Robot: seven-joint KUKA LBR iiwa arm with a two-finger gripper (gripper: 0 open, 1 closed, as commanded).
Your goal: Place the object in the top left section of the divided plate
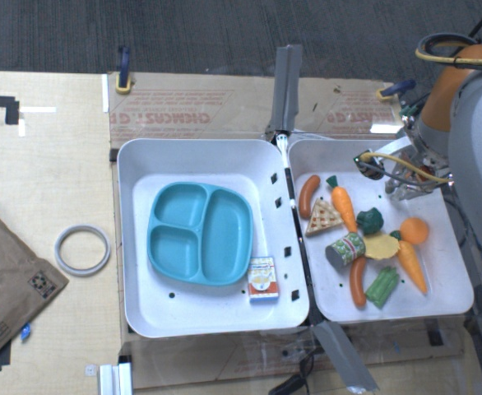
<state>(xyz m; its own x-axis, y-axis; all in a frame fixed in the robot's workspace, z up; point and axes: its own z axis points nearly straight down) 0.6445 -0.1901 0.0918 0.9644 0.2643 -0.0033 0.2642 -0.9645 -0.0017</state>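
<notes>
The divided plate was turquoise against its white bin. Beside it lay a small carton in white, orange and red. The other bin held orange carrots, red sausages, a green pepper and a yellow chip. The table was pale wood.

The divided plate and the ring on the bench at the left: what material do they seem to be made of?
The divided plate looks like moulded plastic: uniform turquoise colour, smooth surface with a soft sheen, rounded ridges between sections. The ring appears to be a roll of tape, pale grey and matte, possibly paper or cloth tape; the view leaves this open.
</notes>
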